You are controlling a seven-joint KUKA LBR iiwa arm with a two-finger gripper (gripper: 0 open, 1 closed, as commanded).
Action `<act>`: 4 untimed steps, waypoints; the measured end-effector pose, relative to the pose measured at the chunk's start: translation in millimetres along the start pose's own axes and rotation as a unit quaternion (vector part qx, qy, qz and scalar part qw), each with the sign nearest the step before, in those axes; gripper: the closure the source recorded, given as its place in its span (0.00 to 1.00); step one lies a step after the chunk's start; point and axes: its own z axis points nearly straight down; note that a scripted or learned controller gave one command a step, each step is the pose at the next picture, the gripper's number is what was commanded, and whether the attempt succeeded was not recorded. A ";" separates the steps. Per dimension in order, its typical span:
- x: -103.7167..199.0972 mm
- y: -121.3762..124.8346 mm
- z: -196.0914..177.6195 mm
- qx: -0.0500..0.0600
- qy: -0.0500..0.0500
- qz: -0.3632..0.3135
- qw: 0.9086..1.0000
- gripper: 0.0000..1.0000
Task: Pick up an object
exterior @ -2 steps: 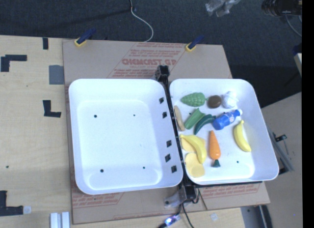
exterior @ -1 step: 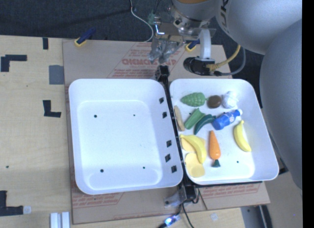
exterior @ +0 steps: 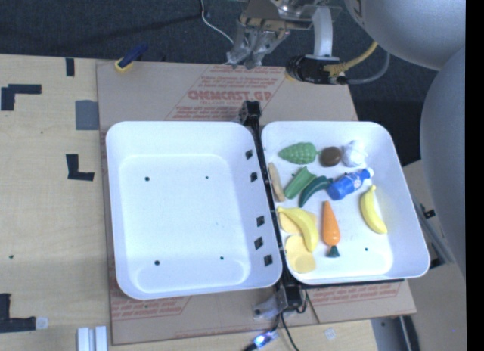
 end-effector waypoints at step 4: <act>117.7 -62.2 10.0 0.003 0.000 0.001 1.000 1.00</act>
